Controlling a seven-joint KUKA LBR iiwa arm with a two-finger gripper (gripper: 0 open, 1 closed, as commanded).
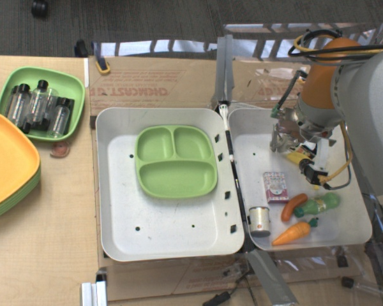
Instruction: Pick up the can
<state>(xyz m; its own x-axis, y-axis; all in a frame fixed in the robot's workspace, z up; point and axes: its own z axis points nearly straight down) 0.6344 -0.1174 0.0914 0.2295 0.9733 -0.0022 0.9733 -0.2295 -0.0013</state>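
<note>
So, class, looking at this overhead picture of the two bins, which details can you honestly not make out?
1. Gripper, camera view: seen from above under the arm's wrist, so open or shut is unclear.
2. Small pink-and-white printed box: print too small to read.
3. Short silver metal can lying by the right bin's front-left corner: no label readable at this size.
4. Clear black-capped bottles in the square green tray: contents too small to tell.

The can (259, 220) is silver metal with a darker band; the small box (276, 187) is pink and white with a dotted pattern; the two carrots (292, 233) are orange, one with a green top; the divided plate (176, 160) is light green; both bins (115, 190) are white; the stacked plates (9, 164) are orange; the surface (45, 254) is pale wood.
</note>
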